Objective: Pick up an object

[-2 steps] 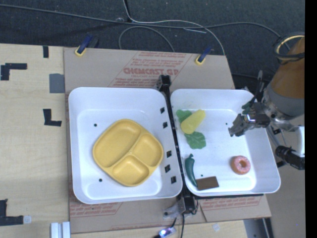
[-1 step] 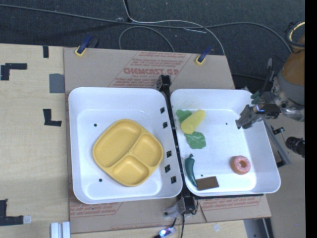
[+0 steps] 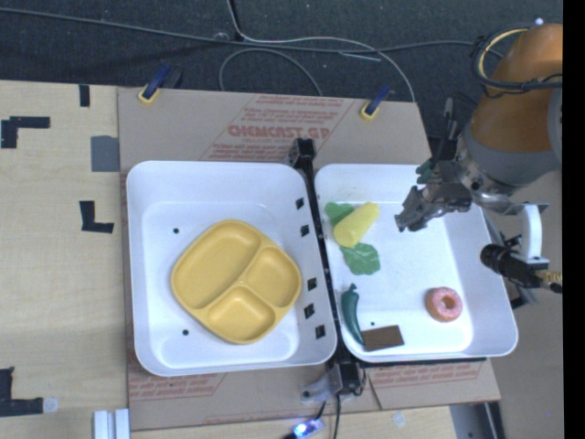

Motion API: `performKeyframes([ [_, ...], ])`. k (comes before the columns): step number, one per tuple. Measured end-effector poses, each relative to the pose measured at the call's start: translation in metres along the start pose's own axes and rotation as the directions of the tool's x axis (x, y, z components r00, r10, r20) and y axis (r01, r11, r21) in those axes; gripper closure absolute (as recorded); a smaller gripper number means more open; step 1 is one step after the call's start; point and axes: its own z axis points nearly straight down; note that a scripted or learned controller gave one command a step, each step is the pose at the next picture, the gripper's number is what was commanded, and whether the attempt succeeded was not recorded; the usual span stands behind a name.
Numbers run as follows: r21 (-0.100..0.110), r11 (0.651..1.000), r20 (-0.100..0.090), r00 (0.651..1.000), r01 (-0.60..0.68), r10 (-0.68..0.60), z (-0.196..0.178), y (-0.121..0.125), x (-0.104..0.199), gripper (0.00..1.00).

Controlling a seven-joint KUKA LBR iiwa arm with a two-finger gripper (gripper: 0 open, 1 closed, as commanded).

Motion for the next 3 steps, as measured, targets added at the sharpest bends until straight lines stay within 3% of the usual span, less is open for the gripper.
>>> performKeyframes([
  [2,-0.001,1.0,0.001,1.0,0.0,0.0,0.008,0.039,0.106,1.0],
  [3,0.002,1.0,0.001,1.0,-0.001,0.001,0.035,0.056,0.151,1.0],
])
